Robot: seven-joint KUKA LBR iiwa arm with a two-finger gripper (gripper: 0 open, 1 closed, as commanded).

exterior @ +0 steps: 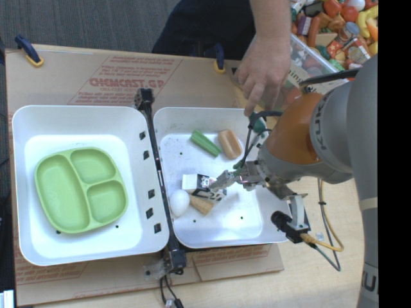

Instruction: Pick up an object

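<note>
1. Cardboard [122, 76] covers the bench under two white bins; we see a person's hand [263, 66] hanging over the far rim of the right bin [257, 226]. We judge that hand the biggest hazard: if the arm [321, 133] swings back or lifts fast, it could strike it.
2. We count a green tray [80, 188] in the left bin [70, 124], well apart from the work, so it poses little risk.
3. In the right bin, the gripper [215, 186] is low over a tight cluster: a white block [190, 182], a tan wedge [201, 205] and a white egg [179, 202], all just beside one another. We cannot tell whether it is released or clenched, nor whether anything sits in its grasp.
4. We think crowding is the likely cause of a miss: closing here could nudge the wedge against the egg, roll the egg toward the bin wall, or pinch two items at once.
5. A green stick [205, 143] and a tan roll [229, 144] lie farther back, apart from the cluster; we judge them easier targets, though the wrist could brush them on retreat.
</note>
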